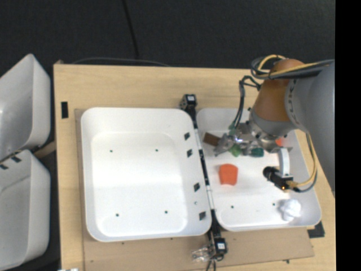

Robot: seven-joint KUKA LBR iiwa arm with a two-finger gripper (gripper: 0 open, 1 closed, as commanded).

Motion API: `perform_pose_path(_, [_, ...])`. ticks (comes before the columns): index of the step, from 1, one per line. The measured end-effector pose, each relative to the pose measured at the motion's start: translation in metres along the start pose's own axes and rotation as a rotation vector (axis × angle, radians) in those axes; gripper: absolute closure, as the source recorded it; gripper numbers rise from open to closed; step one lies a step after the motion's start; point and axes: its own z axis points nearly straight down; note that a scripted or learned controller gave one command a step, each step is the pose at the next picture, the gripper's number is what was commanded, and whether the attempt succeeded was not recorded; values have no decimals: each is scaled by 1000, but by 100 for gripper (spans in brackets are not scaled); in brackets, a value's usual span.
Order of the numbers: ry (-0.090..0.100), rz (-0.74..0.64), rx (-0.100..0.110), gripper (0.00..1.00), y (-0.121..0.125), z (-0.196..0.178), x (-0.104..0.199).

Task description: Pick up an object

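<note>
Gripper point(234, 143) down in the right bin point(248, 219), near its far left corner; open or closed, cannot tell. Just beside it, a brown object point(211, 139); orange block point(228, 174) nearer mid-bin; white crumpled object point(290, 209) by the near right corner.

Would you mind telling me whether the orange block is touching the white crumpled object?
Apart. The camera view shows bare bin floor between the orange block and the white crumpled object.

Two white bins point(135, 174), one orange block point(228, 174)
</note>
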Motion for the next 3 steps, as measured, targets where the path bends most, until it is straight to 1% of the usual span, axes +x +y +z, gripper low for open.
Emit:
perform_pose_path(1, [1,0,1,0,37,-1,27])
perform_pose_path(2, [-1,9,11,0,-30,-1,-4])
perform_pose_path(3, [2,-5,-5,0,5,-108,99])
